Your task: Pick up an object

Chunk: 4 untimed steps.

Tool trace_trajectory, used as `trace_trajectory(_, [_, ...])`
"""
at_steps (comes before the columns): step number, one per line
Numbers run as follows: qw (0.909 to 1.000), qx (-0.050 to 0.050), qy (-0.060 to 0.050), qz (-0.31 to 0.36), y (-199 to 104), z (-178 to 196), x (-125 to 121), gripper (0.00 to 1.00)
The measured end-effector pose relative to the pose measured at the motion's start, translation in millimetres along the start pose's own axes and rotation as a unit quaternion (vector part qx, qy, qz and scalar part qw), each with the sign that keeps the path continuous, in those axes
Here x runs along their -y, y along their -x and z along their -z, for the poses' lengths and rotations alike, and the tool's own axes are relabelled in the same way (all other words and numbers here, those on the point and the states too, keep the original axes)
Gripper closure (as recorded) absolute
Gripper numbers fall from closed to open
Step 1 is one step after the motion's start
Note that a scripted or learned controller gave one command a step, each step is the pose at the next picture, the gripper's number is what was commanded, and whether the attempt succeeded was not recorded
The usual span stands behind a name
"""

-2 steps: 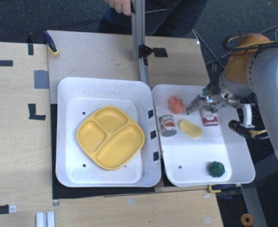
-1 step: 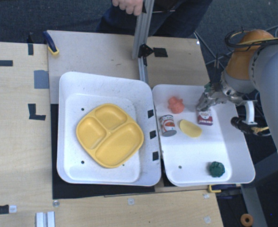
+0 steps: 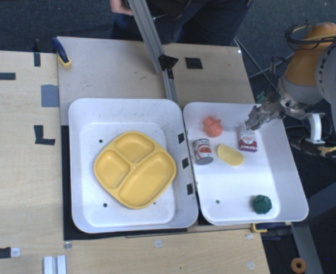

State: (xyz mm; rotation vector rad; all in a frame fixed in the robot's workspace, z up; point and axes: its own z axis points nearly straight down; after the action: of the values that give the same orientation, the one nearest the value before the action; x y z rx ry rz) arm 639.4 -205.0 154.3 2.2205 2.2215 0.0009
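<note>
Claw [image 3: 254, 121] (seemingly) above red carton [image 3: 247, 140].

The arm [image 3: 314, 61] runs off the right edge behind the end effector [image 3: 254, 120], so its base is cut off. The end effector's tips are too small and dark to make out. Just below them, the label on the small red-and-white carton [image 3: 248, 140] is too blurred to read.
</note>
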Motion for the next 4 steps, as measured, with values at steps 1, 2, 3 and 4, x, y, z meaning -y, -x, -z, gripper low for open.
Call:
trace_trajectory(1, [1.0, 0.0, 0.0, 0.001, -3, 58, 8, 1.0])
trace_trajectory(2, [1.0, 0.001, 0.001, 0.001, -4, 104, 7, 1.0])
trace_trajectory(3, [1.0, 0.0, -0.001, 0.002, -62, 107, 13, 1.0])
trace_trajectory(4, [1.0, 0.0, -0.002, 0.003, -119, 90, 18, 1.0])
